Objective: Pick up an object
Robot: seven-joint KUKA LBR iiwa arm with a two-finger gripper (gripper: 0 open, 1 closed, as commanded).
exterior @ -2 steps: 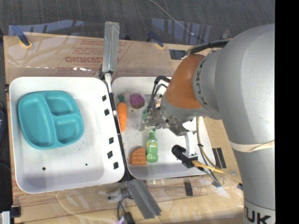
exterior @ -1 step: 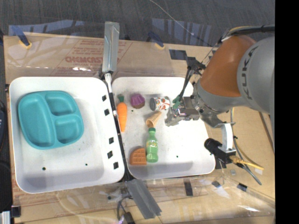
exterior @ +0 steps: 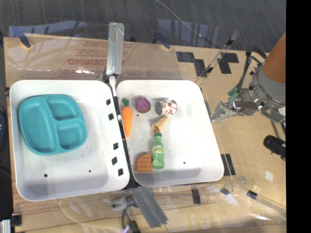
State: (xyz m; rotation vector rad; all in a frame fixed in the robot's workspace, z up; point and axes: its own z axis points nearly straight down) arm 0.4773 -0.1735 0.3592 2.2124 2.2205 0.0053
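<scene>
Bench with two white bins; gripper [exterior: 224, 109] off right bin [exterior: 209, 144], grip state unclear.
Right: carrot [exterior: 127, 120], bottle [exterior: 158, 152], can [exterior: 166, 108]. Left: teal tray [exterior: 52, 123].

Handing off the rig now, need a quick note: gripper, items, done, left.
Gripper: outside the right bin, past its right wall, holding nothing; finger state unclear.
Right bin: carrot by the left wall, purple item, can on its side, cone, green bottle, waffle.
Left bin: teal tray.
Done: nothing picked yet.
Left: reach in, grasp one item, lift.
</scene>
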